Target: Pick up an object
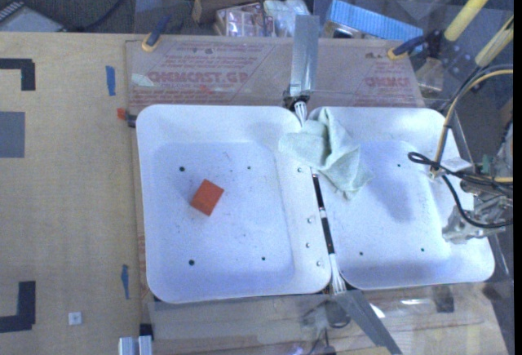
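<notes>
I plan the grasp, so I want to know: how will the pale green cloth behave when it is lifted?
The cloth lies crumpled in folds, so it is probably floppy and would hang and stretch out. It drapes over the ridge between both bins, so part may drag. It looks thin, likely light.

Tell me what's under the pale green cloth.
The cloth is draped over the seam where the left bin and right bin meet, covering both rims near the far edge. Whether anything lies beneath it is hidden by its folds.
</notes>
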Robot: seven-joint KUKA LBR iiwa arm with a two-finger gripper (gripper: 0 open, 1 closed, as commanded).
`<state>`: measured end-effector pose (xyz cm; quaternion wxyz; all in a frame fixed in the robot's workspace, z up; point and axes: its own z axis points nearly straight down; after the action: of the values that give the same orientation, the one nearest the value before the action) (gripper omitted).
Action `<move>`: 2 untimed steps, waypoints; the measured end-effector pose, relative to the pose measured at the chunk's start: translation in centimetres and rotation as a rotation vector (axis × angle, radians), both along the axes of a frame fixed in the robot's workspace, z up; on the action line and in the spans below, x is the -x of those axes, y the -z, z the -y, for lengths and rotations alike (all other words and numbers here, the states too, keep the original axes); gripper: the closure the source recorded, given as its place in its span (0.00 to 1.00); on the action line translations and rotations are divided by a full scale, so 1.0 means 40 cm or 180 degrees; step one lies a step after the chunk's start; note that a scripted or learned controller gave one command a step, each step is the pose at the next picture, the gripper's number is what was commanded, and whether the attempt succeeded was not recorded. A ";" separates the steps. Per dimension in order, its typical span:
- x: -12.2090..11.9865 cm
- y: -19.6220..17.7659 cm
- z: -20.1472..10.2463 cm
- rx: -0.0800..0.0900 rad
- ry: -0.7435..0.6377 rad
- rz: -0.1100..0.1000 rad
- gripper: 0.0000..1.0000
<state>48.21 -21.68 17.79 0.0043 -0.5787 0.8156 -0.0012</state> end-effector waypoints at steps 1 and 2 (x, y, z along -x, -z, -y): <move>0.000 0.139 -0.080 0.0006 -0.1426 -0.0027 1.00; -0.115 -0.288 -0.179 0.0011 -0.2056 -0.0012 1.00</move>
<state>52.82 -14.50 29.32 0.0020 -0.8076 0.5897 -0.0001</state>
